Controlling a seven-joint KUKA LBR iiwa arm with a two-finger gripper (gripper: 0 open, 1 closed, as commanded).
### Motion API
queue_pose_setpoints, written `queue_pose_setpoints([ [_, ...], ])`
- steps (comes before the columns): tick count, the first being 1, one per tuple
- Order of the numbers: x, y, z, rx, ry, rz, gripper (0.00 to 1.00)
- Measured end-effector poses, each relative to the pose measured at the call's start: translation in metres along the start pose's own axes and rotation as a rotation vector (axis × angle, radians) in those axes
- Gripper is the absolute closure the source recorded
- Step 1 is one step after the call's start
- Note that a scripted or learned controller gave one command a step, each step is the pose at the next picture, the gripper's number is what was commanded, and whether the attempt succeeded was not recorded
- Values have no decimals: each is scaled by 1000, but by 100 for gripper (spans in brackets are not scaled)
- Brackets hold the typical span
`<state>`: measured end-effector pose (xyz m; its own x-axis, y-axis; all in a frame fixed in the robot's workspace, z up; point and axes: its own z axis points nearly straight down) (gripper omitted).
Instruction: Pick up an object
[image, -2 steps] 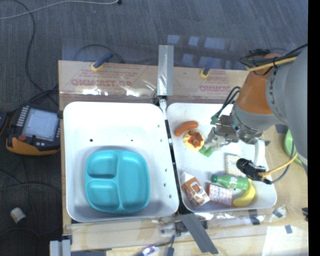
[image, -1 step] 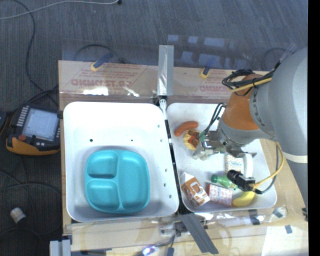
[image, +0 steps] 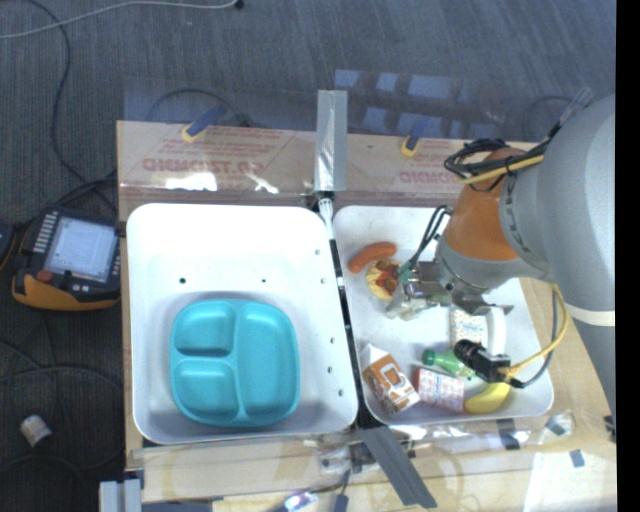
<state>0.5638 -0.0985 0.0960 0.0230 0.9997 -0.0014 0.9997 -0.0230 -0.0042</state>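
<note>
From where I stand, the arm (image: 560, 215) reaches in from the right over the right-hand bin (image: 345, 300), and its gripper (image: 418, 288) hangs low over the upper middle of that bin, among the small food items there. I cannot tell whether it is apart or closed; the wrist and orange band hide too much, and nothing is plainly caught in it. The closest candidates lie just to its left: a small yellow and red piece (image: 381, 281) almost touching the gripper, and beyond it a sausage (image: 371, 254), up and to the left near the bin's top wall. The sausage's long axis runs slantwise, its right end raised toward the far wall, its left end pointing down toward the divider between the bins. The rest of the clutter sits toward the near edge: an orange carton (image: 389, 385), a green bottle (image: 447, 361), a banana (image: 488, 398) lying roughly across the bin in the near right corner, and a white packet (image: 470, 327) just under the wrist. The left bin (image: 150, 300) holds a teal divided plate (image: 236, 362), well apart from the arm. My guess is the yellow and red piece is the likeliest target, needing only a slight shift leftward.
</note>
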Motion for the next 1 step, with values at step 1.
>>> queue_pose_setpoints([
  [1,-61,-26,-59,1,-1,2,0],
])
